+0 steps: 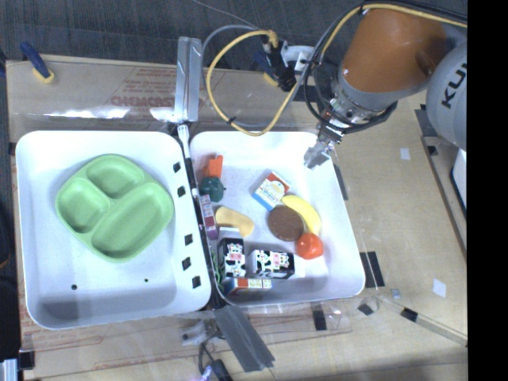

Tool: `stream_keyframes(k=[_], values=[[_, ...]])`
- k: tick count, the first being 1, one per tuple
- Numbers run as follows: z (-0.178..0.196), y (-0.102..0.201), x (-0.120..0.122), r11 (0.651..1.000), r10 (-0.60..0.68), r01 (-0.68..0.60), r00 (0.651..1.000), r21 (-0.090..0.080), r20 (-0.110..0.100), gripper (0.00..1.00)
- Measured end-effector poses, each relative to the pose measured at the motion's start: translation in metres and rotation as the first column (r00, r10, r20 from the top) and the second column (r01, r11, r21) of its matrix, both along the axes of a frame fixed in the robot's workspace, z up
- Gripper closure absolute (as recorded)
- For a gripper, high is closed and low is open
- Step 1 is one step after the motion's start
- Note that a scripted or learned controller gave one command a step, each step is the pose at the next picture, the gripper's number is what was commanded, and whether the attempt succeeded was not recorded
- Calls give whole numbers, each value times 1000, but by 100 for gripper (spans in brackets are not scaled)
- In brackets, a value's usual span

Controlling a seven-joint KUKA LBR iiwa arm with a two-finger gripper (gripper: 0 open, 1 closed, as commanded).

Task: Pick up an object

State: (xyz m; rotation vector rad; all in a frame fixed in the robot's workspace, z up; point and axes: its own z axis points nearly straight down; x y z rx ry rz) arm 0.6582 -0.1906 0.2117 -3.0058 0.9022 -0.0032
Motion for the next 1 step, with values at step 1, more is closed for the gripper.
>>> stream_keyframes(k=[1], values=[[31,-16,0,992,127,-127,992,0,5,100]])
